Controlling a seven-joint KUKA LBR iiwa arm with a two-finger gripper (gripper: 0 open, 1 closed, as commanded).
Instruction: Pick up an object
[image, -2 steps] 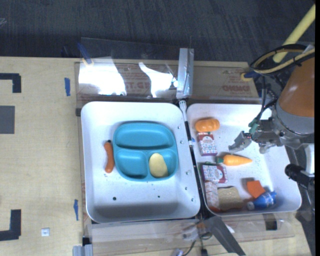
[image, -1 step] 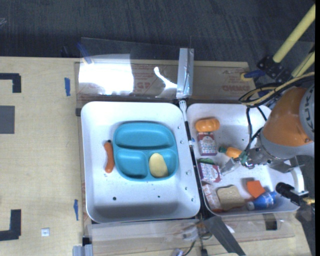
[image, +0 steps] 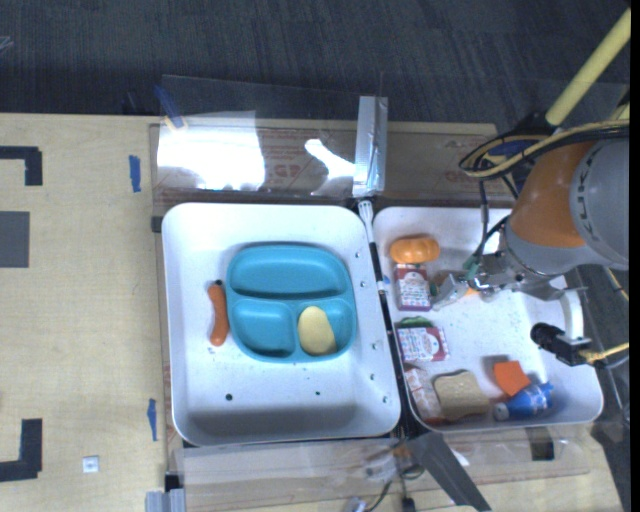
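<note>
My gripper (image: 462, 284) is low over the upper middle of the right bin (image: 480, 325), reaching in from the right under the orange-banded wrist. Its tip sits just right of a small red and white packet (image: 412, 289) and below an orange bread roll (image: 414, 249). A second red and white packet (image: 421, 344) lies below these. Along the bin's front edge are a brown bread slice (image: 463, 393), an orange block (image: 511, 377) and a blue object (image: 529, 399). Nothing shows in the gripper's hold.
The left bin (image: 275, 400) holds a blue divided plate (image: 290, 300) with a yellow oval object (image: 316, 330) in its lower right compartment. An orange sausage-shaped object (image: 217, 315) lies left of the plate. Cables (image: 500, 150) hang behind the arm.
</note>
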